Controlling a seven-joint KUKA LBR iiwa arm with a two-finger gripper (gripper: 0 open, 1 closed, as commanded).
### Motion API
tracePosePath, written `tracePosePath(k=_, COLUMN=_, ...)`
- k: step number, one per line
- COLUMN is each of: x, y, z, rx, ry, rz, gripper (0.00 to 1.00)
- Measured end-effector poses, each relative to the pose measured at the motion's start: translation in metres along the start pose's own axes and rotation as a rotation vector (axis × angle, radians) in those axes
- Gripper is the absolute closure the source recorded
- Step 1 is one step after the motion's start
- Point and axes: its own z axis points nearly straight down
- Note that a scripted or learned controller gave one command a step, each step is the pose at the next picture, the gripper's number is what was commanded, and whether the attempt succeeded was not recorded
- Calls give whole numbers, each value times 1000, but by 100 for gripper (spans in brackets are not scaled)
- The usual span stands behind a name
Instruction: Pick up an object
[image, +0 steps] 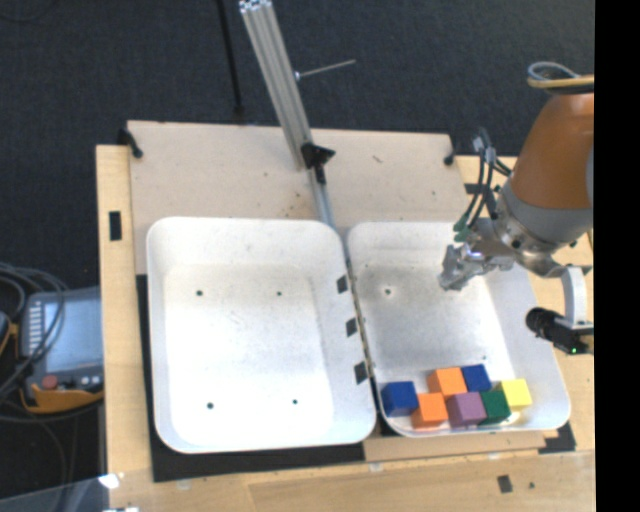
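At the far left, off the tabletop (240, 170), a grey box with a small screen (62, 335) sat among dark cables. The tabletop itself was a pale, flat wooden board, matte and lightly scuffed. On it lay the left bin (250, 330), a shallow white tray with rounded corners, its floor speckled grey and marked by a few dark dots. A ribbed metal rail (285, 95) slanted down from 12 o'clock and ended between the two trays, just behind their shared edge.

The right bin (420, 320) had the same shallow, rounded shape and the same speckled finish. The blocks were all crowded at its 6 o'clock edge, small smooth cubes touching one another: a blue block (399, 396), an orange block (431, 408), another orange block (449, 380), a purple block (466, 407), a second blue block (476, 376), a green block (495, 404) and a yellow block (516, 392). As a cluster they ran in a row from 9 o'clock to 3 o'clock along the bin's near wall; each cube showed no long axis of its own.

The hand (458, 270), grey metal, hung over the bin's 1 o'clock area, well apart from the blocks, under the arm's orange band (558, 150). Whether it was open or closed could not be told, and nothing showed in its grip.
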Motion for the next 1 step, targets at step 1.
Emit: tracePosePath(k=1, x=57, y=-4, z=11, rx=1, ry=1, rz=-1, gripper=100)
